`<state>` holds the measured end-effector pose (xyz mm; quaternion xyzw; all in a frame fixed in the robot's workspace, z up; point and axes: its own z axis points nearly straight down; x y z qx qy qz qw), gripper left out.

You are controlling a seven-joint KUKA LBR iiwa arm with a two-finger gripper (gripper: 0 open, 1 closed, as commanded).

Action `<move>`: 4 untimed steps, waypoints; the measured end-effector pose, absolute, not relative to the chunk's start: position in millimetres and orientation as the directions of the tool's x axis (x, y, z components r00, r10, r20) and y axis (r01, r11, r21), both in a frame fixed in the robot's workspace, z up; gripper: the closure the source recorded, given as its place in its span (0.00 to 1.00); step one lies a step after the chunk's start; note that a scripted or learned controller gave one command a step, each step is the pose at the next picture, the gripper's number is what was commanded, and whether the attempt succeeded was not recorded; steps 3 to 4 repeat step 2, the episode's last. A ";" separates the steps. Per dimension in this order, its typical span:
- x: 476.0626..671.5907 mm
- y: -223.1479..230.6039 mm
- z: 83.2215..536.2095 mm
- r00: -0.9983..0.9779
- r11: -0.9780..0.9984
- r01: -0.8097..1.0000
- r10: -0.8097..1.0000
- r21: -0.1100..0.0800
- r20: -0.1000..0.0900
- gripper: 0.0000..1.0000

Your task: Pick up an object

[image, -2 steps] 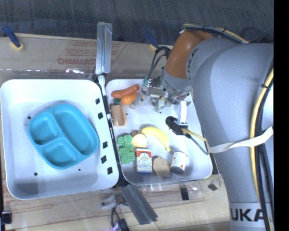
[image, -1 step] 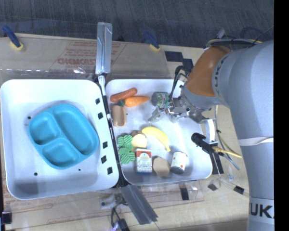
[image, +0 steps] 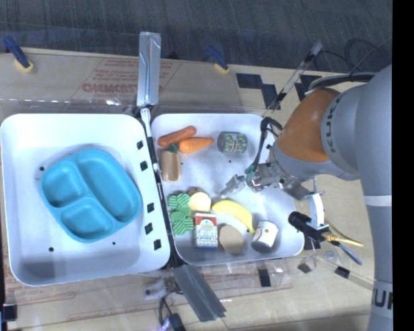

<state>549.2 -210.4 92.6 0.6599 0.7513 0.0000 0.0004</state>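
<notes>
My gripper (image: 236, 183) hangs over the middle of the right bin (image: 276, 250), reaching in from the right under the orange-banded wrist. It is just above the yellow banana (image: 236, 213) and below the green can (image: 232, 142), and I see nothing held in it. An orange carrot (image: 196, 144) and a red sausage (image: 176, 136) lie at the bin's far left. A brown cylinder (image: 170, 165) stands below them.
Along the right bin's near side lie a green ridged piece (image: 179, 214), a pale yellow ball (image: 200, 201), a red-and-white box (image: 205, 230), a brown egg-shaped thing (image: 230, 238) and a white cup (image: 265, 236). A blue divided tray (image: 90, 193) sits in the left bin (image: 27, 136).
</notes>
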 end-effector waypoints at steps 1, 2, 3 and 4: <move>625.9 -189.6 92.9 -0.190 0.190 0.982 0.982 0.002 0.000 0.00; 606.6 -138.9 91.8 -0.059 0.059 0.998 0.998 -0.002 0.002 0.00; 606.6 -138.9 91.8 -0.059 0.059 0.998 0.998 -0.002 0.002 0.00; 606.6 -138.9 91.8 -0.059 0.059 0.998 0.998 -0.002 0.002 0.00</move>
